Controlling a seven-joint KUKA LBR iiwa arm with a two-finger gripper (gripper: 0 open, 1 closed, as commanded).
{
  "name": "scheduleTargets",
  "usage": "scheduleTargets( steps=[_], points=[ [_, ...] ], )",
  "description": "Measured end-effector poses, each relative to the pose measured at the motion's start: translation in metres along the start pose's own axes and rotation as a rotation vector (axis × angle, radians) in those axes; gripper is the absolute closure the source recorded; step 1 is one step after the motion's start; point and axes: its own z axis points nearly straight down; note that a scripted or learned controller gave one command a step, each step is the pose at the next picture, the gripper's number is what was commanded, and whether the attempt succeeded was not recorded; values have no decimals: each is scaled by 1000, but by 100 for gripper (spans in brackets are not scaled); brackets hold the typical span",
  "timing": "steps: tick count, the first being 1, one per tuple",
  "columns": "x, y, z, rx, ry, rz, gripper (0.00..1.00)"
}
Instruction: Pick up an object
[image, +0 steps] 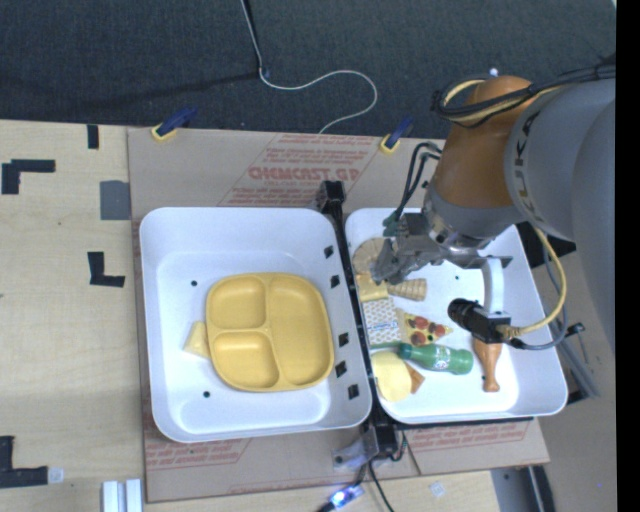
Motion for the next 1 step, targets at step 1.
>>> scheduleTargets(
  steps=[1],
  points=[
    [50, -8, -13, -1, 1, -1, 100]
  ],
)
